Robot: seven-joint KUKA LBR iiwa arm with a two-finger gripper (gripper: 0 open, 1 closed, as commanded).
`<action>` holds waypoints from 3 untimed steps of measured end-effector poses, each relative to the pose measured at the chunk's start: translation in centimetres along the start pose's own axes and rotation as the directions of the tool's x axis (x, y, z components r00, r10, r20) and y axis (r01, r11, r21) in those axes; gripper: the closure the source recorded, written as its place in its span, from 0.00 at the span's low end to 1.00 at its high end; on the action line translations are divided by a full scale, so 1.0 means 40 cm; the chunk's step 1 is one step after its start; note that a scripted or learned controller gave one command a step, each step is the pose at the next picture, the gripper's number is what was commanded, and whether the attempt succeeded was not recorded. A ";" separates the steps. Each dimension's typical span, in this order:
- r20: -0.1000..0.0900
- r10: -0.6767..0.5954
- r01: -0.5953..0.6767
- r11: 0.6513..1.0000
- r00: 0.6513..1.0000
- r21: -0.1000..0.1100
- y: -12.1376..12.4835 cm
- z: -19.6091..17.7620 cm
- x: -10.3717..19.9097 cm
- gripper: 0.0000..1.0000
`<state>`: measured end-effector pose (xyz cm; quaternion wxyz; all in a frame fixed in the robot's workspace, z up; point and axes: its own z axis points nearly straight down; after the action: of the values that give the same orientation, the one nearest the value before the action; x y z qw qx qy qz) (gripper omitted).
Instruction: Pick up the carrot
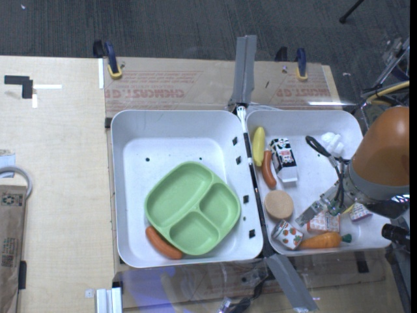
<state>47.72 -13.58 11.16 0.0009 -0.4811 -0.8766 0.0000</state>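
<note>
While the gripper (324, 208) is hovering low in the right bin (306, 119), its jaw state cannot be told. A small carton (323, 223) is touching the carrot (320, 241), so a descending grasp risks catching that instead. The carrot is lying orange and tapered against the bin's front edge, green tip pointing right.
</note>
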 end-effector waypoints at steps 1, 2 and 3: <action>0.005 -0.244 0.244 0.970 0.970 -0.002 0.011 -0.390 0.008 0.00; 0.000 -0.556 0.556 0.831 0.831 -0.001 0.002 -0.073 0.001 0.00; 0.013 -0.099 0.099 0.995 0.995 -0.004 0.026 0.045 0.030 0.00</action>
<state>47.96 -12.00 9.38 -0.0055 -0.4372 -0.8993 0.0010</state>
